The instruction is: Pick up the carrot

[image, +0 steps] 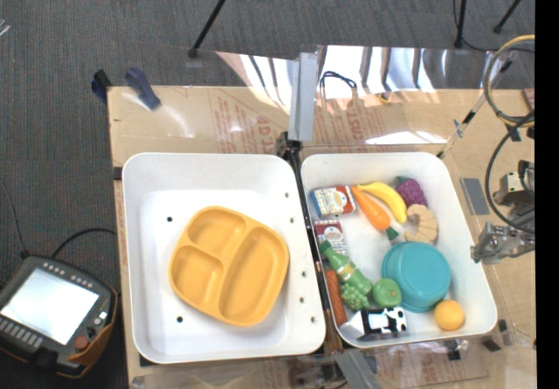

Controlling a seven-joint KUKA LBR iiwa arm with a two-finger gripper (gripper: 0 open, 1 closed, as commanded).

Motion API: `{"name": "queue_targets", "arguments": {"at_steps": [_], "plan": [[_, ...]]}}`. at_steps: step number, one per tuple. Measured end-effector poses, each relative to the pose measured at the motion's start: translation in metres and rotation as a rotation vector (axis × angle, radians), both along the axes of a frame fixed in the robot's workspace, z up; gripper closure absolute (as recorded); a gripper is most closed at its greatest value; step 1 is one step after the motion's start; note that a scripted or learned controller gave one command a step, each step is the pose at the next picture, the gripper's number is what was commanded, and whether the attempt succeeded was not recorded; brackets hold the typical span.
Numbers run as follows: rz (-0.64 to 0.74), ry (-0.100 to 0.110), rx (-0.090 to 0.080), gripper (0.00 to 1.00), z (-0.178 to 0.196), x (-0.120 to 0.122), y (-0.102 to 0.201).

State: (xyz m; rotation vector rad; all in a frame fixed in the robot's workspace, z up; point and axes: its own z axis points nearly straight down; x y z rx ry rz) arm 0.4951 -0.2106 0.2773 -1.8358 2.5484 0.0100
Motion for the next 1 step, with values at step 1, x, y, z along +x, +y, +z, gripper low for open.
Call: {"name": "queue_targets", "arguments": {"at_steps": [1], "plan": [[0.063,-0.001,-0.001,1.00,-0.0154,-0.0175,0.0015]]}}
